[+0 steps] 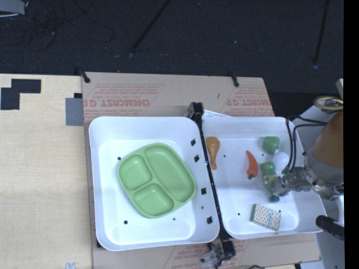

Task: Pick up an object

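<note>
Camera view: right-hand shallow white bin [241, 228] taken as landmark. Inside it, toward its right wall, the pincer [273, 186] sits low among a small round green plastic piece [267, 168], a white ball [280, 160] and a second green lump [271, 144]. Whether its grip is open or closed, cannot tell. Near the bin's centre lies a red-orange chilli-shaped toy [252, 164]; by its left wall an orange gourd-shaped toy [212, 149]; near its front edge a patterned flat sponge-like block [265, 217]. Step judged: descent onto the green piece. Next: close, then lift straight.

Dark carpet floor [168, 27] with black cables; pale wood bench [39, 178]; brown cardboard sheet [168, 97] under bins.
</note>
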Available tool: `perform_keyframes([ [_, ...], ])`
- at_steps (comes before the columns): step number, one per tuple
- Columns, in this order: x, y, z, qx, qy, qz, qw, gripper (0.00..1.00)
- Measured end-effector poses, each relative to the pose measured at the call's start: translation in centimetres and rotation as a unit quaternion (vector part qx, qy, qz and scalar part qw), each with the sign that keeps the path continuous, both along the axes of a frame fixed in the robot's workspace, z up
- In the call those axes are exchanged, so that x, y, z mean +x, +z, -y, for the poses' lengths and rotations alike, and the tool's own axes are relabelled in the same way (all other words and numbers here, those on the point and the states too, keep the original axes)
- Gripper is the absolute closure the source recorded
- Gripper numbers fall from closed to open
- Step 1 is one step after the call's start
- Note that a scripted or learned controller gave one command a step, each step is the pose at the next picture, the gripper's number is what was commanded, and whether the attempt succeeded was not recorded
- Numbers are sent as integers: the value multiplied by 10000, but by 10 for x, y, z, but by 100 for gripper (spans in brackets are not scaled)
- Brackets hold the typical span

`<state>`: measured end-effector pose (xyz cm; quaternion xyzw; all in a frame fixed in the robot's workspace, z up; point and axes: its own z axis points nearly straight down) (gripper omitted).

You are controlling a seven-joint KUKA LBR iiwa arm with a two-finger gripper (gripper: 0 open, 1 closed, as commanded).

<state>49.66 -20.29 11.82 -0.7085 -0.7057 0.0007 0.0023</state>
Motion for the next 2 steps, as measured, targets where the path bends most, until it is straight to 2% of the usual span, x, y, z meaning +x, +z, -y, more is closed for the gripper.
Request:
perform_keyframes([
  [1, -4, 43, -1, -11, 18, 24, 10000, 100],
  [2, -7, 105, -1, -16, 28, 32, 10000, 100],
])
